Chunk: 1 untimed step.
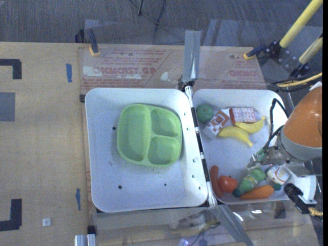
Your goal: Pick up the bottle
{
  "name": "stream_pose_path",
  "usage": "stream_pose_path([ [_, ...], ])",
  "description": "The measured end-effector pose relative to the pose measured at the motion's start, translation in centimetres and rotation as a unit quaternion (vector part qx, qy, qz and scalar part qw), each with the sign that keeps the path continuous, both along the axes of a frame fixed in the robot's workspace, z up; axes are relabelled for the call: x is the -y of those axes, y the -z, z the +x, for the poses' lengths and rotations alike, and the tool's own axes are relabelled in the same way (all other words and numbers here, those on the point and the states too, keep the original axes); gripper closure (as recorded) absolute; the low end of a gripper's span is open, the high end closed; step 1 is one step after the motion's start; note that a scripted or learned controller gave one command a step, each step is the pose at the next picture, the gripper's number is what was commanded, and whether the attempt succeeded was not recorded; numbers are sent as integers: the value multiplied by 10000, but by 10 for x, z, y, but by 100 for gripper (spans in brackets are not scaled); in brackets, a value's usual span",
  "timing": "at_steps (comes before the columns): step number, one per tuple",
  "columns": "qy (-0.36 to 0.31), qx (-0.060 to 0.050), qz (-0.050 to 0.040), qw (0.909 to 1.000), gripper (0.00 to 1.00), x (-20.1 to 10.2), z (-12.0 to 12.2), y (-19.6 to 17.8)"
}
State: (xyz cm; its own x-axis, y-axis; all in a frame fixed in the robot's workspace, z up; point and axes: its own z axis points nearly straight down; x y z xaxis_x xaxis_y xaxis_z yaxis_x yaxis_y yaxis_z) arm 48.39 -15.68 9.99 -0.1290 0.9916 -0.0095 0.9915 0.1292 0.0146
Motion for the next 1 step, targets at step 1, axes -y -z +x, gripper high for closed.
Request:
stream_pose_path([
  [1,-1,-2,1,10000,0,0,0,0],
])
